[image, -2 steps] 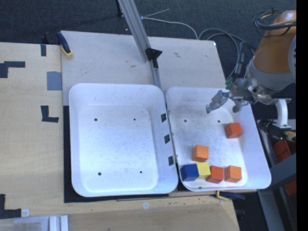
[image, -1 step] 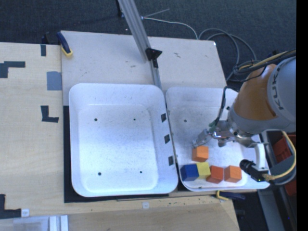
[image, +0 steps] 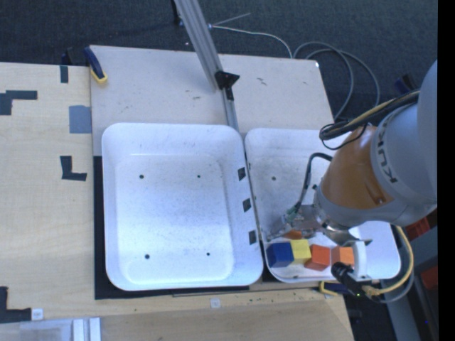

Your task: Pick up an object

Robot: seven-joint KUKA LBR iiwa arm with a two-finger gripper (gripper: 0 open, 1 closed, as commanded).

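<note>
Several small blocks lie along the near edge of the right bin (image: 274, 155): a blue cube (image: 279, 253), a yellow block (image: 301, 250), an orange block (image: 321, 256) and a second orange piece (image: 346, 254). My gripper (image: 293, 224) is low in this bin, just above and behind the blue and yellow blocks. The grey and orange wrist (image: 355, 180) hides most of it. Small green and orange bits show right under the gripper, and I cannot tell what they are.
The left bin (image: 170, 137) lies beside the right one, with its raised rim between them. A slanted metal pole (image: 202, 38) rises behind the bins. Cables (image: 341, 62) loop at the back right. A blue and yellow clamp (image: 95, 65) sits at the bench's back left corner.
</note>
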